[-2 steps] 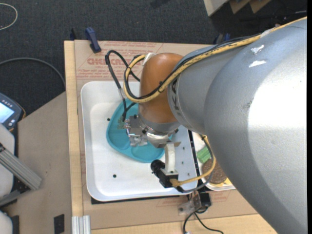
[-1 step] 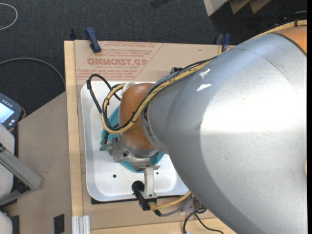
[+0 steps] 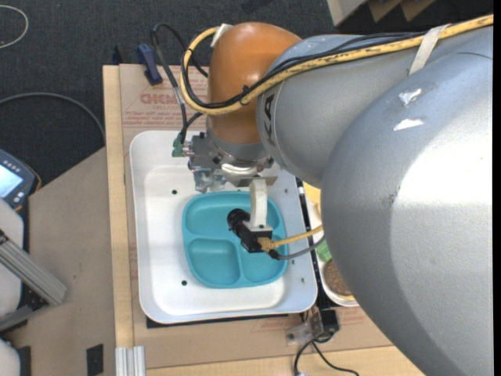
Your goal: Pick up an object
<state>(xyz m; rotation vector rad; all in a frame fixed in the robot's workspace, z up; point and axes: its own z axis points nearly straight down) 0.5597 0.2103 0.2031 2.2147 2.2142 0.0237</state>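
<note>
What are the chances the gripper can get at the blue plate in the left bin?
Probably yes: the gripper hangs at the far edge of the blue plate inside the left bin, with nothing visible between them.

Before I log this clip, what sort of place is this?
Probably a robotics lab: a grey arm reaches over a white bin holding a teal divided tray, on a bench standing on dark carpet.
</note>
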